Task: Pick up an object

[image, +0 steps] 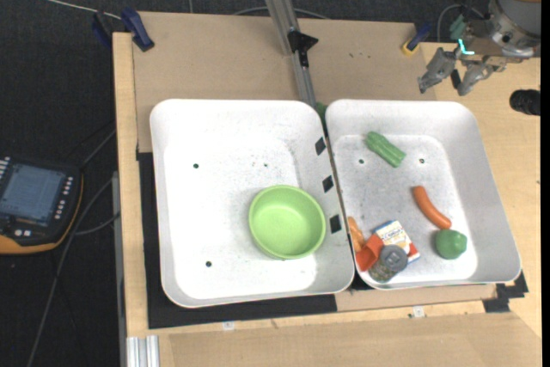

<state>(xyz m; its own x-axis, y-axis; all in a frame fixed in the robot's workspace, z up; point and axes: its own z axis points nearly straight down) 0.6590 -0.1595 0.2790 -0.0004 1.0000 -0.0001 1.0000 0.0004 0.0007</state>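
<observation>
Cucumber [384, 148] is my pick for the thing to lift, since of everything in the right bin [481, 152] it lies nearest the gripper [455, 73], which hangs above the bare bench just past that bin's far rim with nothing between its fingers; they look spread apart, two grey tips pointing down and toward the bins. From the tool, the cucumber sits toward the camera and off to the view's left, in the far part of the right bin, its long axis running slantwise from far-left to near-right. A grasp would go best with the fingers closing across that axis, so I judge some wrist turn is needed before descending. Further from the tool, almost straight toward the camera, an orange carrot [430, 206] lies in the middle of the same bin, also on a slant, and just beyond it a round green ball [449, 244] rests near the front wall. Beside those, in the front corner close to the divide between bins, a small pile gathers: a little printed box [394, 234], a dark round lid [391, 261] and a red-orange piece [363, 251] touching one another, a poor target because they crowd together. Farthest from the tool, in the left bin [185, 137], a green bowl [287, 222] stands upright.
</observation>
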